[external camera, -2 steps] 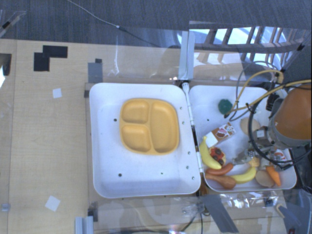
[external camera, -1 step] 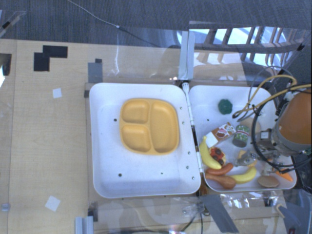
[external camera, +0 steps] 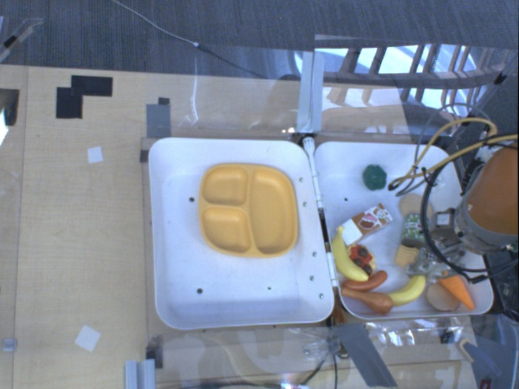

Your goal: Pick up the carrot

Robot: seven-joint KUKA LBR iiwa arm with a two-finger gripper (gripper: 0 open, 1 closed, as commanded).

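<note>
At right bin's [external camera: 324, 168] lower right corner the carrot [external camera: 459, 291] lies beside a tan round item [external camera: 440, 297], gripper [external camera: 427, 254] just above-left, its state can't tell behind cables, so probably approach along the carrot's width, avoid neighbour; small carton [external camera: 366, 221] print unreadable.

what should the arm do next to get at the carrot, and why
Probably a short shift toward the right bin's near right corner, then down. The carrot lies there, beside a tan round piece and the end of a banana, while the gripper sits just up and left of it, with nothing seen between its fingers.
</note>
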